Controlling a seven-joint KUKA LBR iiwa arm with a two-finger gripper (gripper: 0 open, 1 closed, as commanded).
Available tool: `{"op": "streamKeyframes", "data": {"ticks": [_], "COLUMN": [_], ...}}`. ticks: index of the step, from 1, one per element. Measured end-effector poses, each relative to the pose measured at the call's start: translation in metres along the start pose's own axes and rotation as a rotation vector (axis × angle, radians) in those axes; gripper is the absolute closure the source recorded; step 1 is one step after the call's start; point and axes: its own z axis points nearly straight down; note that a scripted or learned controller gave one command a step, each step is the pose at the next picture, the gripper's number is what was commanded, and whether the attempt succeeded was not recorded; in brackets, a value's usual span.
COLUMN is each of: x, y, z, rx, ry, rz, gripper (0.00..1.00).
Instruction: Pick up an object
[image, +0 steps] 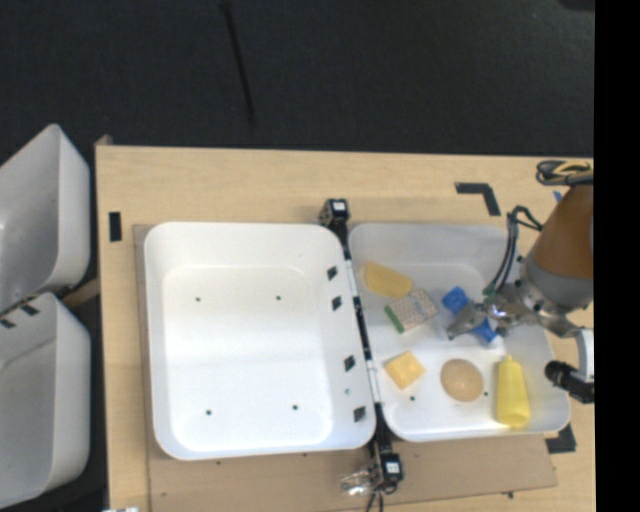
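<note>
Gripper (474, 322) low at right of frame beside blue block (455, 299), finger state unclear; likely light, stiff, best pinched across flat sides.

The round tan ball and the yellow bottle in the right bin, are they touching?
Apart. The camera view shows a strip of white bin floor between the round tan ball and the yellow plastic bottle.

A robotics lab: a plywood bench (250, 185) bearing two white bins (160, 300) under a fixed camera.
</note>
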Motion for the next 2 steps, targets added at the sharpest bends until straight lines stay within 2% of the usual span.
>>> {"op": "streamKeyframes", "data": {"ticks": [1, 2], "x": [0.022, 0.019], "y": [0.07, 0.07], "z": [0.011, -0.004], "rx": [-0.003, -0.011], "ry": [-0.003, -0.007], "rz": [-0.003, -0.002], "gripper": [0.0, 1.0]}}
